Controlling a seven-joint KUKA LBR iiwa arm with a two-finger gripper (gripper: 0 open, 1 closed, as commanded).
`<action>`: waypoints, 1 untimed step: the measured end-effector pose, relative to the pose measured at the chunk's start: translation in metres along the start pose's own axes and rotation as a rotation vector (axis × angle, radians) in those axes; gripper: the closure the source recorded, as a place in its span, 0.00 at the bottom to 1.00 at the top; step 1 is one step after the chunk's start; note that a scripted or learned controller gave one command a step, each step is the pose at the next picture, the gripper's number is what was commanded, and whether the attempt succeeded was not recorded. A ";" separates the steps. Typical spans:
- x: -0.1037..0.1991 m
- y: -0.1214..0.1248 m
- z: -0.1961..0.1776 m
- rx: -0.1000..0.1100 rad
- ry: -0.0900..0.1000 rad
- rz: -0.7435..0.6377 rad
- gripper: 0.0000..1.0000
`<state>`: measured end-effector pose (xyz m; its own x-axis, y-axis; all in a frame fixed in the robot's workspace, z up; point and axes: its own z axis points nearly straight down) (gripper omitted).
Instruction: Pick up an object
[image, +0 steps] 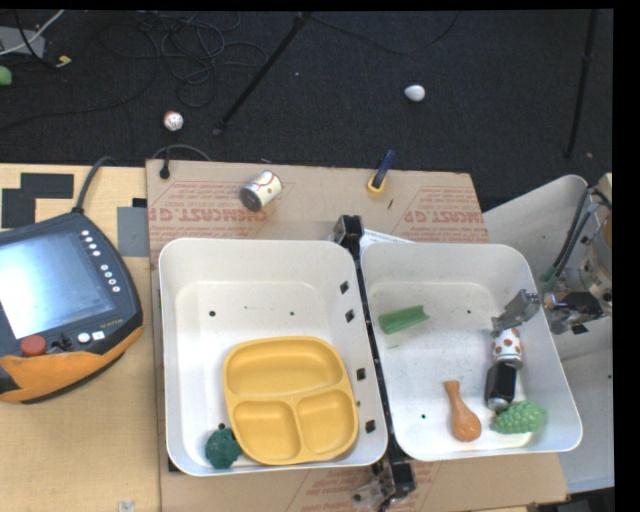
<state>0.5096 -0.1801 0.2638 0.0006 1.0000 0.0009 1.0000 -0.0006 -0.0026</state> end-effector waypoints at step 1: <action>-0.001 0.000 -0.010 0.001 0.001 0.001 1.00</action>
<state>0.5092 -0.1813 0.2735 0.0018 1.0000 0.0019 1.0000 -0.0018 -0.0037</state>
